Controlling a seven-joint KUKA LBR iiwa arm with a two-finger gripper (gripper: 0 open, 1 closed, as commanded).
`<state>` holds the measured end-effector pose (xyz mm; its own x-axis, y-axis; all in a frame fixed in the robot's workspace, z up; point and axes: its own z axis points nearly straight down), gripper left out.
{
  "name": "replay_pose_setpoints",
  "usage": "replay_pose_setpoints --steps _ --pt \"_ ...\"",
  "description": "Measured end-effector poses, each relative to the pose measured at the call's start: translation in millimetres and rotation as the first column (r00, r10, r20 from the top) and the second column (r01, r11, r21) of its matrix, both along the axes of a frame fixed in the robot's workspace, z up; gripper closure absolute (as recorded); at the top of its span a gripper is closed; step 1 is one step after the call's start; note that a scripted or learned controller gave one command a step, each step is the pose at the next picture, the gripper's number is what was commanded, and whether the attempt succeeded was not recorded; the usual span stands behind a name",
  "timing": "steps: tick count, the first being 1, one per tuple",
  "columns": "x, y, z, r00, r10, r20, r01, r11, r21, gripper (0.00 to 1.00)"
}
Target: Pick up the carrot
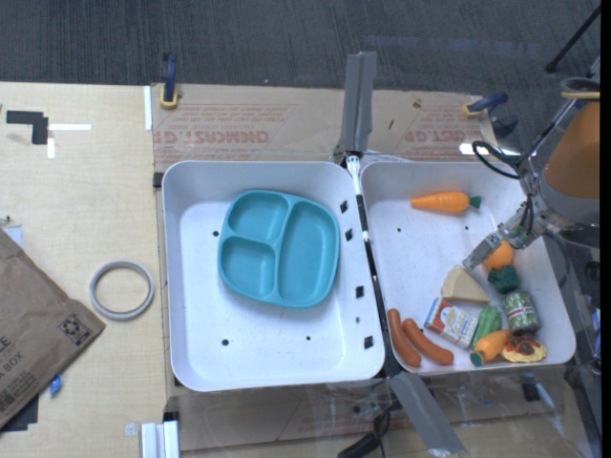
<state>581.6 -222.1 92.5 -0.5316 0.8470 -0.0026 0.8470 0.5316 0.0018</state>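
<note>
Cardboard sheet writing: the brown cardboard sheet (286,122) under the bins carries red print, seen upside down and mirrored from this view; I cannot read it with confidence.
Brown box writing: the flattened brown cardboard box (33,327) at the left edge shows dark letters and a small square symbol, cut off by the frame, not readable as words.
Carton label: the small printed food carton (456,324) has a colourful label, too small to read.
Left bin: the shallow white left bin (181,284) holds a teal plastic plate with three compartments (280,248), lying a little tilted near the middle; the compartments hold nothing.
Right bin: the shallow white right bin (401,256) holds the toy food.
Carrot: the orange toy carrot with a green top (441,201) lies on its side near the bin's far wall, green end pointing right, apart from the other items.
Front corner pile: two red-orange toy sausages (416,342) lie side by side; beside them sit the carton, a pale yellow cheese wedge (462,285), a small dark green can (520,311) and a second small orange piece with green (489,343).
Gripper: the grey two-finger gripper (496,254) sits low at the right side of the right bin, with an orange item at its tip; whether it grips that item I cannot tell. It is well apart from the carrot.
Bench extras: a grey tape ring (121,288) lies left of the left bin.
</note>
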Motion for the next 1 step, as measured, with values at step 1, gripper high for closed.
replay_pose_setpoints --steps 1 --pt "1.1 -0.8 10.6 1.0 -0.003 0.005 0.003 1.0 -0.001 1.0"
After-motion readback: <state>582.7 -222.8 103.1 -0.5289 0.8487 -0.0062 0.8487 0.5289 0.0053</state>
